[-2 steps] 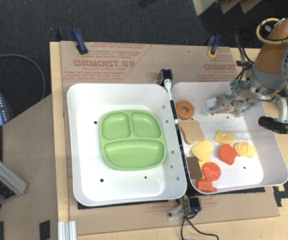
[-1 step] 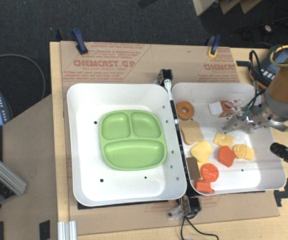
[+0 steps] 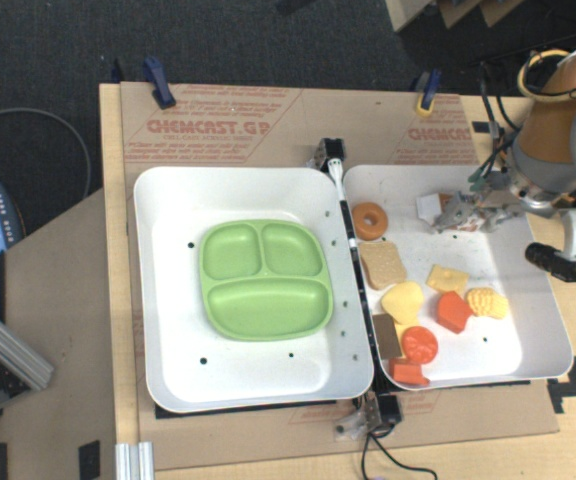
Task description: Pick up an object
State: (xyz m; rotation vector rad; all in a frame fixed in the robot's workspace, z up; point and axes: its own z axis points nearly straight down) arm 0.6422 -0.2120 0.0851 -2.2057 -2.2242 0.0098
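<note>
Gripper (image 3: 456, 214) hovers low near the right bin's (image 3: 528, 363) far edge, beside a doughnut (image 3: 370, 220); its finger state cannot be told.

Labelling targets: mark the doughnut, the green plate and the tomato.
doughnut (image 3: 370, 220), camera view, on its ring.
green plate (image 3: 265, 279), camera view, on its large compartment.
tomato (image 3: 420, 345), camera view, on its top.

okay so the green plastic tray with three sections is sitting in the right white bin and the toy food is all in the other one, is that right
Not quite. The camera view shows the green three-section plastic tray in the left shallow white bin, not the right one. The toy food, such as the brown ring-shaped doughnut and the round red tomato piece, lies in the right shallow white bin.
</note>
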